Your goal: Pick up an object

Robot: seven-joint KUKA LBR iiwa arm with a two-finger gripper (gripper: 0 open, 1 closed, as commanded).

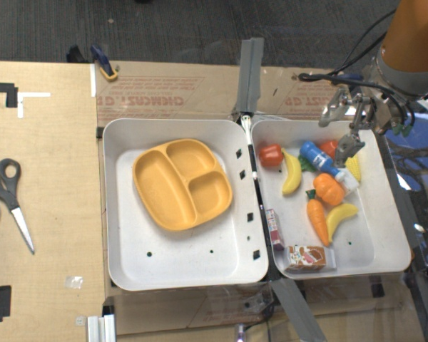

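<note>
End effector (351, 128) hangs over the upper part of the right bin (385, 258), under the grey arm with its orange band (412, 27). One finger points down toward the toys; its tip sits just above the blue bottle (316, 155) and close to a yellow piece (354, 168). Whether it is apart or together cannot be told from this slant. Nothing is seen clamped in it.

Camera view, right bin: candidates for picking lie crowded. Noted are a red pepper (270, 155), a banana (292, 175), an orange fruit (328, 189), a carrot (317, 221), a second banana (340, 218), a small carton (310, 258) and a slim packet (273, 228) by the dividing wall.

Camera view, left bin (121, 262): holds an orange divided plate (182, 184). Scissors (13, 201) lie on the bench (43, 262), well apart.

Risk assessment: items beneath the end effector touch or overlap, so a descent could land on two at once, push one aside, or close on a rounded surface that slips out. The bin's back wall is near, and a contact there could spoil the try.
</note>
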